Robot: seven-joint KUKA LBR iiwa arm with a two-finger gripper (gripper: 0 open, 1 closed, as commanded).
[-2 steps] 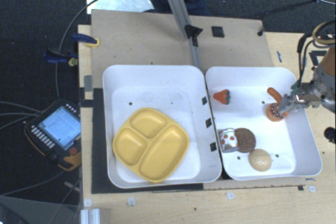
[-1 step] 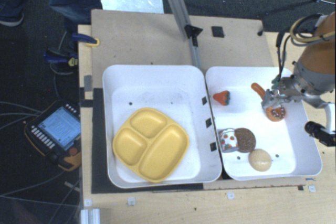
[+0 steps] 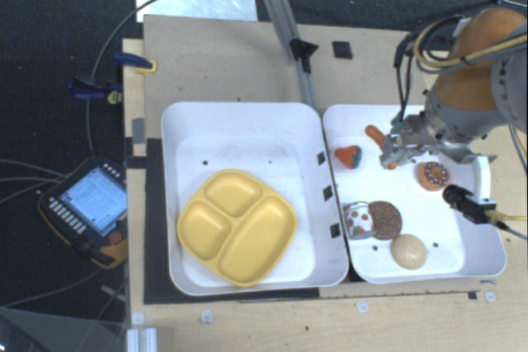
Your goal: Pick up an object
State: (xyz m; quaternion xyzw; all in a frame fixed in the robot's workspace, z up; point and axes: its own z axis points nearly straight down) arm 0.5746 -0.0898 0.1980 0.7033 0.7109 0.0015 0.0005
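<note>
The arm bends in from the right, orange band up, with its gripper lowered into the right bin near its back. I cannot tell its grip. An orange carrot lies just beside it, a strawberry to its left, a donut close by.

My arm grey, orange-banded. Bins white. Divided tray yellow, lower left. Doughnut pink-brown, speckled. Strawberry red, green-topped. Cookie dark brown. Bun tan.
</note>
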